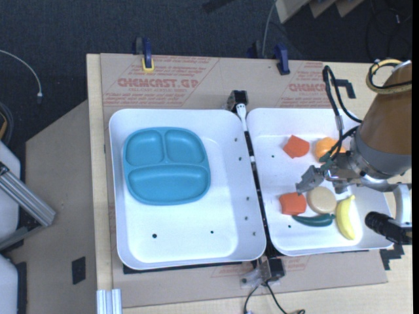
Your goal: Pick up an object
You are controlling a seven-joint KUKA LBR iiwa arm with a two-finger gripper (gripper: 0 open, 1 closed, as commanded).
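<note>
The gripper (315, 177) hangs low over the right bin (275, 133), directly above a round beige piece (321, 201); whether it is wide or narrow cannot be told. Around it lie an orange-red block (293, 203) to the left, a dark green pepper (313, 220) and a yellow banana (346, 218) nearer the front rim, and a second orange block (296, 146) and an orange fruit (324, 148) behind. The left bin (183, 234) holds a blue divided plate (167, 165), both bins resting on the counter (105, 175).

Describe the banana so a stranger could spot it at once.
Look in the right-hand white bin, toward its near right corner. The banana lies beside a round cream disc and a dark green pepper; it alone is long, curved and yellow.
</note>
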